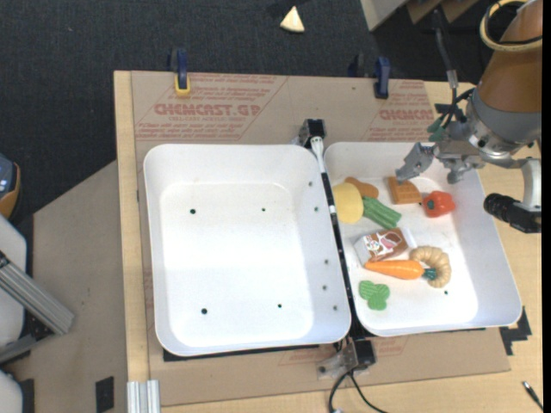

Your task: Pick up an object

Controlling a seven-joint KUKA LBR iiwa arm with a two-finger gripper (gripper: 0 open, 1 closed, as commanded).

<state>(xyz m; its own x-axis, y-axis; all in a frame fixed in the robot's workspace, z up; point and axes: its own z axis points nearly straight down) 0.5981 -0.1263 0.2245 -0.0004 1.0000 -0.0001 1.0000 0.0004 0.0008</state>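
From above, two shallow white bins sit side by side on the worktop (258, 101). The left bin (172, 170) has only small dark dots on its floor. The right bin (491, 274) carries the toy food: a yellow lemon-like piece (348, 202) by the dividing rim, a green pickle (380, 212) just beside it, a brown cracker (404, 191) near the far side, a red pepper (439, 203) to its right, a small printed packet (383, 245), an orange carrot (394, 269), a tan pretzel-like ring (435, 263) touching the carrot's end, and a green leafy bit (374, 293) nearest the front. The arm comes in from the right, and the tool (437, 163) hangs over the far part of that bin, fingers spread, one grey finger (416, 162) just above the cracker. Nothing sits between them.
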